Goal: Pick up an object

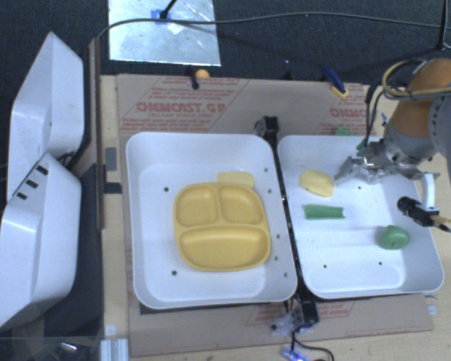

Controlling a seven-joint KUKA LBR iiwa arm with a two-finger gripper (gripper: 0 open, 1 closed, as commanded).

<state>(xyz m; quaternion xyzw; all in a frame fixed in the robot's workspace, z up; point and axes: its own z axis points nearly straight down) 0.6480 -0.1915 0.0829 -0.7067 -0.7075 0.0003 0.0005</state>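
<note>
In the right bin (pixel 361 277) lie three objects: a pale yellow lump (pixel 316 183) near the back left, a flat green strip (pixel 323 212) just in front of it, and a round green piece (pixel 393 237) at the right. My gripper (pixel 358 168) hangs low over the back of this bin, a short way right of the yellow lump and apart from it. Nothing shows in its grasp. The grey arm with its orange band (pixel 428 89) comes in from the upper right.
The left bin (pixel 154 201) holds a yellow divided tray (pixel 222 226) with a small pale yellow piece (pixel 235 178) behind it. A black fitting on a cable (pixel 415 210) sticks out over the right bin's right side. White housings (pixel 37 186) stand at the far left.
</note>
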